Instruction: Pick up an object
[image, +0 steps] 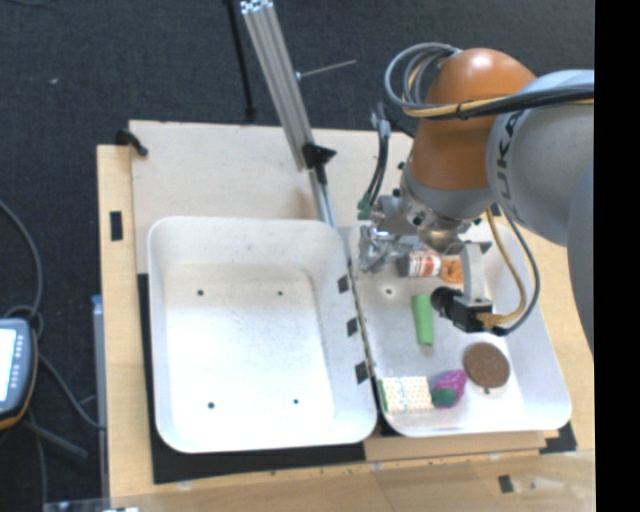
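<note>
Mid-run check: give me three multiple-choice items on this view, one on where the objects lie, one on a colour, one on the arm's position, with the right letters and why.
1. Which bin holds the loose objects?
A. the one on the view's left
B. the one on the view's right
C. both equally

2. What colour is the stick-shaped object?
A. green
B. red
C. blue

3. Where is the arm's wrist?
A. over the left bin
B. off the bench
C. over the far end of the right bin

Answers: 1 B, the green stick, brown disc and patterned block all lie there. 2 A, it is plainly green. 3 C, it hangs above that bin's far end, by a small bottle.
</note>
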